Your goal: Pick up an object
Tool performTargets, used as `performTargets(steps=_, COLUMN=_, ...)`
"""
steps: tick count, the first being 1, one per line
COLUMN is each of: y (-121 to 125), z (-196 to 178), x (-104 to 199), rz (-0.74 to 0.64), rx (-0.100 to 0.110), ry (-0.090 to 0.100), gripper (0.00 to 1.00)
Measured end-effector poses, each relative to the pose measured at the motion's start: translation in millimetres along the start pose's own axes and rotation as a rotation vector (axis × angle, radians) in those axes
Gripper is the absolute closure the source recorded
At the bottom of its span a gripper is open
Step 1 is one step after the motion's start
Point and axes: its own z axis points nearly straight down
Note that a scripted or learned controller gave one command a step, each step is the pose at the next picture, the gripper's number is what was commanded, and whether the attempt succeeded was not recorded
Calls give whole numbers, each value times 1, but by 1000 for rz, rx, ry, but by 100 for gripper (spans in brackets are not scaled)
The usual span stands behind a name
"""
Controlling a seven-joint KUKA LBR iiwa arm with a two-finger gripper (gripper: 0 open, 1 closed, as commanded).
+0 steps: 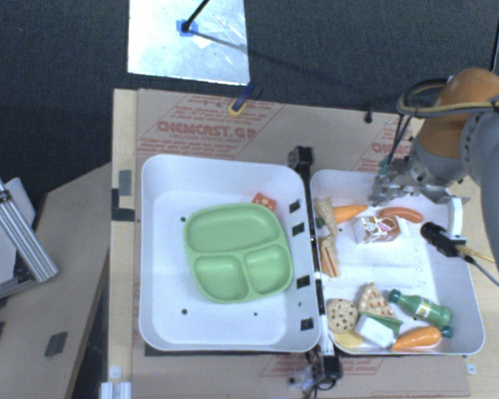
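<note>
My gripper (pixel 386 192) hangs over the back of the right bin (pixel 470 291), just above a red sausage (pixel 399 215) and to the right of a carrot (pixel 349 213). A wrapped snack (pixel 377 230) lies right below the sausage. I see nothing held between the fingers. Along the bin's front lie a green bottle (pixel 419 308), a second carrot (pixel 417 338), a cookie (pixel 340 314), a pizza slice (pixel 376 300) and a white-and-green block (pixel 377 330). A hot dog (pixel 329 259) rests by the divider.
The left bin (pixel 165 223) holds a green divided plate (pixel 238 252) and a small red block (pixel 264 202) behind it. A black divider (pixel 307 239) runs between the bins. A pale pastry (pixel 324 212) lies at the right bin's back left.
</note>
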Motion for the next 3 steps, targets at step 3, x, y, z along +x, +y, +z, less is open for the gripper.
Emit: performTargets(steps=3, y=10, z=-118, x=-6, rz=4, rx=23, ry=7, gripper=100)
